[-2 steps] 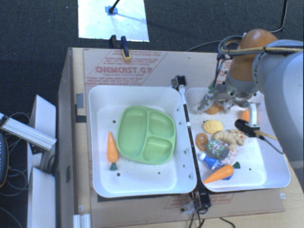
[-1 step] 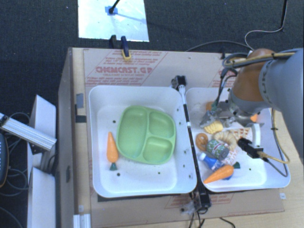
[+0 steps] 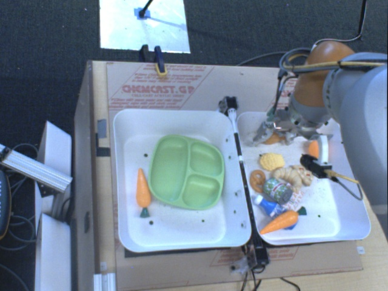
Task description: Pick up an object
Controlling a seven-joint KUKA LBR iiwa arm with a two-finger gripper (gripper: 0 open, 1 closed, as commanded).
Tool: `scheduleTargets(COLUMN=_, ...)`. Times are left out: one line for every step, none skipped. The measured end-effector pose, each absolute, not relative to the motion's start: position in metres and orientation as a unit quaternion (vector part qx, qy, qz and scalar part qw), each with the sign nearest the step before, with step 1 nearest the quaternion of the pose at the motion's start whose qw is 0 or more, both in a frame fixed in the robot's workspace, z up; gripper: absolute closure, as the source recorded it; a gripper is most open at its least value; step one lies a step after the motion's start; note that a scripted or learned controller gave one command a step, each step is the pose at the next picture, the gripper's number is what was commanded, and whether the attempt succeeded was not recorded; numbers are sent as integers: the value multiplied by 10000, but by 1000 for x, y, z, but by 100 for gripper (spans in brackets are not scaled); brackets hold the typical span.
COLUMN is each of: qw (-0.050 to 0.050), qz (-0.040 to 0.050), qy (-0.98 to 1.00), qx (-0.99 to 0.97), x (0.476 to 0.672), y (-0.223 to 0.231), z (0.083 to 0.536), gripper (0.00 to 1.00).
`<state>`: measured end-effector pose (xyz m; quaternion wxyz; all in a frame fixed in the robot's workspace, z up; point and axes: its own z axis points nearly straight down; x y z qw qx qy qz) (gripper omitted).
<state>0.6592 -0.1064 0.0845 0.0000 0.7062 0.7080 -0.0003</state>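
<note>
Reaching into the right bin [image 3: 351, 226], the gripper [image 3: 274, 133] hangs at its far left corner, whether parted or closed cannot be told. An orange piece [image 3: 273, 139] lies directly beneath; the yellow food [image 3: 271, 160] sits just nearer the camera.

The grey arm [image 3: 357, 93] enters from the right edge of the frame, its thick body filling the middle right. Above the wrist sits the orange band [image 3: 318, 71], in the upper right of the frame, with cables looping around it. Below the band the wrist points down and toward the left, ending in the gripper [image 3: 277, 133], which hangs low just right of the frame's centre line, its metal parts blurred.
</note>
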Motion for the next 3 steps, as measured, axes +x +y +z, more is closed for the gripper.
scheduleTargets(qw=1, qz=1, qy=7076, qx=7066, x=600, y=-96, z=84, gripper=0)
scheduleTargets(qw=9, qz=7, qy=7083, qx=7059, x=611, y=-96, z=85, gripper=0)
scheduleTargets(qw=-85, qz=-64, qy=7064, qx=7078, x=664, y=-96, z=82, gripper=0)
